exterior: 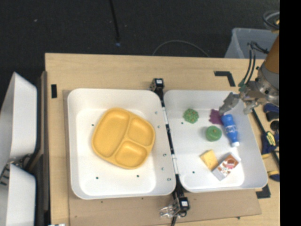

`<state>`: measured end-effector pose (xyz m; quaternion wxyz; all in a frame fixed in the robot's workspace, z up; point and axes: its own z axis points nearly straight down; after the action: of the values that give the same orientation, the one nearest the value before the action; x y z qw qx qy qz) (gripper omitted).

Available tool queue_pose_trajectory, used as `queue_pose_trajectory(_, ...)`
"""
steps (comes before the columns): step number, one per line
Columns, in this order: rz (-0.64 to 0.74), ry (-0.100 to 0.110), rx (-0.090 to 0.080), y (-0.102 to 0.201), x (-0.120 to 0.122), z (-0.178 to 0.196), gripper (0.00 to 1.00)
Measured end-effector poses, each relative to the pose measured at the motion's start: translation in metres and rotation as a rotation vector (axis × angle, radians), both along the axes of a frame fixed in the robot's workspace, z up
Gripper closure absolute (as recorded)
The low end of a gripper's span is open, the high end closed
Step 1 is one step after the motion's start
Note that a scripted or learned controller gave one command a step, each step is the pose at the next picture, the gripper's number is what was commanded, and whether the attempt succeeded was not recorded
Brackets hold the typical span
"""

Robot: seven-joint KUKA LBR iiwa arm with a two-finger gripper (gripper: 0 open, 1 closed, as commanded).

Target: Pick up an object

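Observation:
The right bin [249,173] holds a bumpy green ball [190,116], a purple piece [215,116], a blue bottle [229,128] lying on its side, a green round object [213,133], a yellow block [209,158] and a small red-and-white box [226,166]. My gripper [238,104] hangs over the bin's upper right part, just above the blue bottle's top end and right of the purple piece. It is open, its fingers spread apart with nothing between them.
The left bin [84,173] contains a yellow divided plate [123,137]. A raised divider [167,135] separates the two bins. A grey-blue box [249,41] stands beyond the bench at the upper right, and tools lie along the bench's right edge [269,140].

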<state>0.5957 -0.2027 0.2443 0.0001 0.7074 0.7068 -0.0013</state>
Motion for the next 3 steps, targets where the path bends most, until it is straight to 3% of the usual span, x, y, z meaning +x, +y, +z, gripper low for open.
queue_pose_trajectory(2, -0.002, -0.001, -0.001, -0.011, 0.004, -0.094, 0.00)
queue_pose_trajectory(3, -0.004, -0.008, -0.002, -0.012, 0.005, -0.080, 1.00)
